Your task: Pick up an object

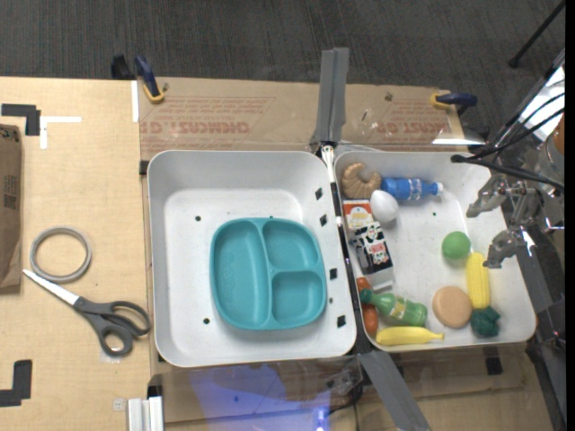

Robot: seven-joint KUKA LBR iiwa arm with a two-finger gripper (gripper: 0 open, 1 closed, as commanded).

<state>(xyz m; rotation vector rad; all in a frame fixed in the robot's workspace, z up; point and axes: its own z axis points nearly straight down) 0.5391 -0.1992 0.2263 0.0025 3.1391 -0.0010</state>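
The right bin (449, 164) holds several toy foods: a croissant (359, 180), a blue bottle (409, 188), a white egg (384, 205), a milk carton (370, 241), a green ball (456, 245), a corn cob (478, 281), a tan bun (452, 306), a banana (409, 336) and a green bottle (400, 309). My gripper (488, 227) hangs over the bin's right side, open, with nothing between its fingers. Its lower fingertip (496, 253) is just above the corn cob and right of the green ball.
The left bin (171, 241) holds a teal divided plate (268, 272). On the bench to the left lie scissors (99, 314), a tape roll (60, 253) and a brown bag (9, 205). Blue clamps (148, 77) grip the cardboard at the back.
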